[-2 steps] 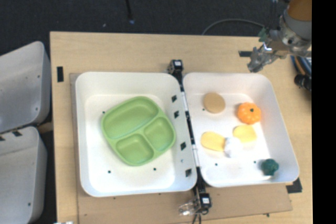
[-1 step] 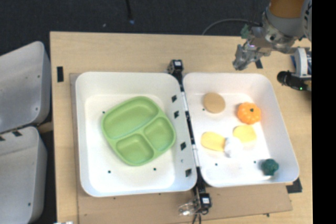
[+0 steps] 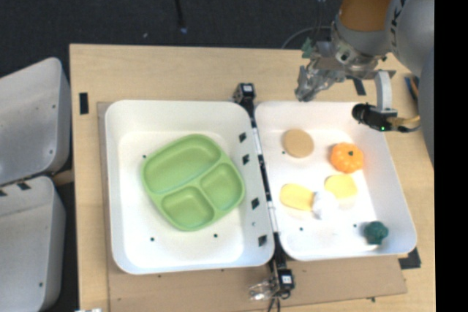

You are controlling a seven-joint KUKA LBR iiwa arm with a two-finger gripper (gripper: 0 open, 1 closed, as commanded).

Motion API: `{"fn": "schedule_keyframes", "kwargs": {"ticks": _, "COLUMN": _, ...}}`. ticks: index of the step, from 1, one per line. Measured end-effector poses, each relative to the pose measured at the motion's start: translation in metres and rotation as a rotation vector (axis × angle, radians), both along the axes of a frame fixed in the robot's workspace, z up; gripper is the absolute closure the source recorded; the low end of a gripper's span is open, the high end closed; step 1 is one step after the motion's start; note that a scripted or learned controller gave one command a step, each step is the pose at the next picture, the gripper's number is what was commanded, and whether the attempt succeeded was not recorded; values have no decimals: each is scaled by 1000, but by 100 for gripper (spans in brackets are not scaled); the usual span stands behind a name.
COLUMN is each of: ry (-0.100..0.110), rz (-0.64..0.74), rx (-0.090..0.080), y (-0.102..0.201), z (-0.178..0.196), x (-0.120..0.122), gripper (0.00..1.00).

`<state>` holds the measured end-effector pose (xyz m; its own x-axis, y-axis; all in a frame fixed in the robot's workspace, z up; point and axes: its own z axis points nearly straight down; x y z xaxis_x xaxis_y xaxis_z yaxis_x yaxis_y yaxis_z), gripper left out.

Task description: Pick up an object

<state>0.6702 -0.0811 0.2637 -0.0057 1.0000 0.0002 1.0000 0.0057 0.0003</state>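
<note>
Starting at the left of the camera view, a wooden bench (image 3: 88, 69) carries two shallow white bins side by side. The left bin (image 3: 124, 230) holds one item: a green divided plate (image 3: 193, 181) with three compartments, lying flat near the bin's middle.

A black clip strip (image 3: 256, 179) runs along the seam where the two bins meet.

The right bin (image 3: 292, 248) holds the candidate objects for pickup, all resting on its floor:
- a round tan disc (image 3: 298, 143) toward the far left part;
- a yellow piece (image 3: 296, 196) below it, nearer the front;
- a small white lump (image 3: 322, 205) touching the right end of that yellow piece;
- a second yellow piece (image 3: 341, 185) just beside and above the white lump;
- an orange pumpkin-shaped item (image 3: 346, 158) above the second yellow piece, close to it;
- a dark green object (image 3: 376, 231) in the front right corner, apart from the rest.

The gripper (image 3: 308, 88) hangs over the far rim of the right bin, above the tan disc and clear of every object. Nothing is seen between its fingers. Whether the claw is released or clenched cannot be told at this resolution. The arm's orange band (image 3: 365, 7) sits above it at the upper right.
</note>
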Motion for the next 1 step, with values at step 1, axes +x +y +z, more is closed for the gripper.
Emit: {"fn": "schedule_keyframes", "kwargs": {"ticks": 1, "ry": -1, "rz": 1, "rx": 0, "y": 47, "z": 3, "x": 3, "gripper": 100}}
